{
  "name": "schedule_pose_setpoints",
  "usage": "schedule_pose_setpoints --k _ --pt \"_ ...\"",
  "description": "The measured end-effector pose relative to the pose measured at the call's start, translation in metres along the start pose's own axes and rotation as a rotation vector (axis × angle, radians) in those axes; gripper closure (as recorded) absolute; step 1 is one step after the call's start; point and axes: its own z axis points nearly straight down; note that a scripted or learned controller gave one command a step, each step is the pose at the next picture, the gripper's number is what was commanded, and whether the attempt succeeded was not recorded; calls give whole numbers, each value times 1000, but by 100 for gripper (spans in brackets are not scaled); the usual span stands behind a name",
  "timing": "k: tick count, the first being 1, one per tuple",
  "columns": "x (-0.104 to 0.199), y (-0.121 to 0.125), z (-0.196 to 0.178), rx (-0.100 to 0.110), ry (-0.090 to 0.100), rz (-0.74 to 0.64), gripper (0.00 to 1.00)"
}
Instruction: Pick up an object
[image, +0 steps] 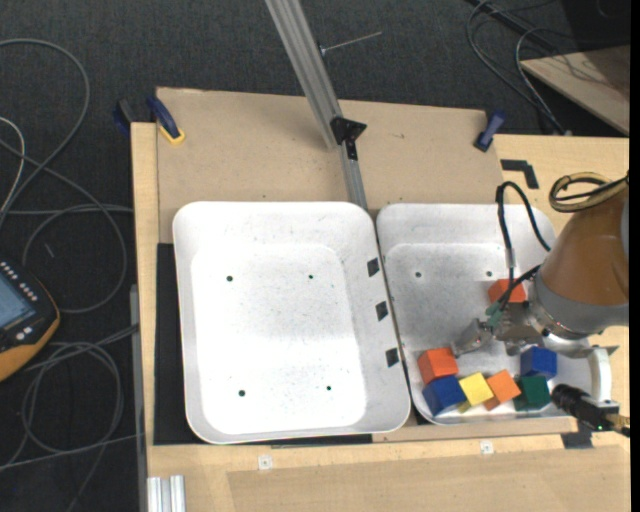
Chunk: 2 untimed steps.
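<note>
1. Blocks make up the pickable objects, all lying in the right bin (440, 240); they cluster at that bin's near right corner, just below and beside the end effector (478, 338).
2. Table (250, 140): a tan board carrying both bins; the end effector sits over its right part.
3. Left bin (270, 230): white and shallow, well to the left of the end effector, touching the right bin along a shared edge.
4. Arm (585, 270): grey with an orange band, reaching in from the right and hiding the right bin's right side; the end effector projects leftward from its wrist.
5. End effector: low over the right bin's floor, its grey tips pointing left; whether it is released or clenched cannot be told, since the tips are too small and blurred.
6. Orange block (436, 363): just below the end effector, apart from its tips.
7. Blue block (444, 394): below the orange block, touching the yellow block (474, 388); a smaller orange block (503, 384) and a green block (533, 392) continue the row rightward.
8. Dark blue block (539, 361): right of the end effector, under the wrist.
9. Red-orange block (507, 291): above and right of the end effector, partly hidden by the arm.
</note>
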Motion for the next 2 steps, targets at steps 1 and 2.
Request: schedule_pose_setpoints --k 1,2 --pt "0 2 -13 -8 -2 -1 100" --pt "-1 11 -74 -15 -5 -3 100"
